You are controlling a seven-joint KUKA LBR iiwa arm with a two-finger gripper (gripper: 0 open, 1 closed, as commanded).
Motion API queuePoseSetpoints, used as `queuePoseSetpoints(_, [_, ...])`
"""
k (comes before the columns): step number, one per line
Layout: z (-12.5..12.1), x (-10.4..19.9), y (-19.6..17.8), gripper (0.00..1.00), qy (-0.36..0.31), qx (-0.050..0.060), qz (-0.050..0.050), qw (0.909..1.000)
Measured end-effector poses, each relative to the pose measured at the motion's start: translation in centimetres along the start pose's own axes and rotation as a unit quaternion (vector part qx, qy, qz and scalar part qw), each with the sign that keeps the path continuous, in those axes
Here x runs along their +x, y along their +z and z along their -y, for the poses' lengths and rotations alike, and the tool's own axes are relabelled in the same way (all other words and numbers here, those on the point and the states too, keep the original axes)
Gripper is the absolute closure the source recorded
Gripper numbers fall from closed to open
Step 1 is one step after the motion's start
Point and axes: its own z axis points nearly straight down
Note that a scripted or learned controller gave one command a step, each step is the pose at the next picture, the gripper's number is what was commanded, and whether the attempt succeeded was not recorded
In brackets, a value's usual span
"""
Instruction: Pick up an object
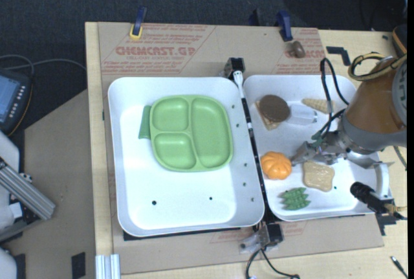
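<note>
I have the gripper (315, 152) down inside the right bin (336, 87), low over the floor of it, with the grey arm (378, 117) coming in from the right edge. From this slanted angle I cannot tell how wide the hand stands, and I see nothing caught in it.

Just below the hand, almost under it, lies the tan slice of bread (319, 176); that looks like the nearest candidate. Off to its left sits the orange pumpkin (277, 166), close to the wall between the bins. Further below and left is the green leafy piece (295, 198). Above and left of the hand is the brown cookie (273, 109), and straight above it a cone-shaped piece (316, 104). Well away on the left, in the other bin (129, 161), rests the green divided plate (191, 132).

I judge this as the approach or descent step, with no grasp made yet. Next I would want the hand centred over one item, likely the bread, then lowered, closed and lifted to check the hold. The bread lies flat, so it may slip.
</note>
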Motion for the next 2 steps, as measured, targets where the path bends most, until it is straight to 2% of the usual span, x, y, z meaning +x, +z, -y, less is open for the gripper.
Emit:
queuePoseSetpoints(1, [-0.1,-0.1,-1.3,1.0,0.001,-0.003,0.001,1.0])
queuePoseSetpoints(2, [-0.4,0.8,-6.0,1.0,-0.001,-0.006,0.003,1.0])
